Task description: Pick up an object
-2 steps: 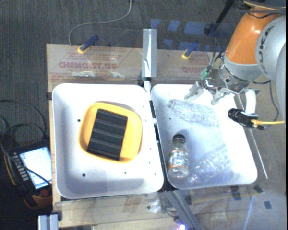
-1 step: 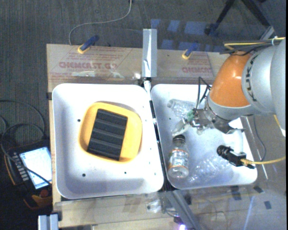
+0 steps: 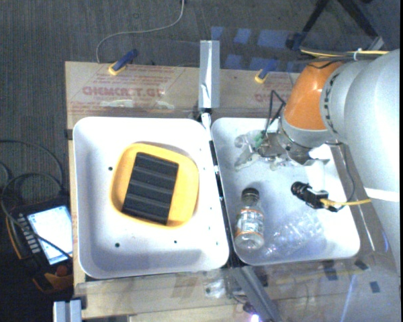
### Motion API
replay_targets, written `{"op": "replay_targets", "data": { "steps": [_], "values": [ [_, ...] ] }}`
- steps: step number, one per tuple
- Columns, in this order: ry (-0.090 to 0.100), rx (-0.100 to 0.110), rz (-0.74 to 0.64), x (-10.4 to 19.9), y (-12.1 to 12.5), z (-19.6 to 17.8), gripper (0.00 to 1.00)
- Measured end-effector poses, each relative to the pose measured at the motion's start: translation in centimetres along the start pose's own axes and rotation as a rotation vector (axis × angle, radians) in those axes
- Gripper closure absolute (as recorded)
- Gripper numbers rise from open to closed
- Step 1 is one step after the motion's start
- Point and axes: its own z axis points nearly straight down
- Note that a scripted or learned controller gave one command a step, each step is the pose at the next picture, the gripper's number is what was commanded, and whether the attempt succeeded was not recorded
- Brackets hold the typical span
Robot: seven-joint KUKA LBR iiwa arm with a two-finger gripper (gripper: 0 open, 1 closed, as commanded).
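Hand [image 3: 265, 145] seen low over right bin [image 3: 349, 243], beside clear wrap [image 3: 245, 143]; finger state cannot be told. Bottle [image 3: 249, 220] lies nearby.

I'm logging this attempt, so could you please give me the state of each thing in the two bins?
Yellow dish: flat in left bin, black ridged block on it.
Clear plastic bottle: lying on its side, right bin.
Crumpled clear wrap: loose beside the bottle.
Gripper: low over right bin's far end.

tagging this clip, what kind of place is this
Probably a robotics lab or test cell: a grey industrial arm reaches over two white bins, taped and clamped to a plywood bench, with loose cables on carpet.
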Motion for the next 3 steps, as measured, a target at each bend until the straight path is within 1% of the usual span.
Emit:
{"op": "replay_targets", "data": {
  "steps": [1,2,3],
  "values": [
    [0.003,0.014,-0.066,0.9,-8.1,-1.0,0.0],
    [0.005,0.015,-0.066,1.0,-8.1,-1.8,1.0],
    [0.0,0.012,0.019,5.4,-4.8,-9.3,1.0]
  ]
}}
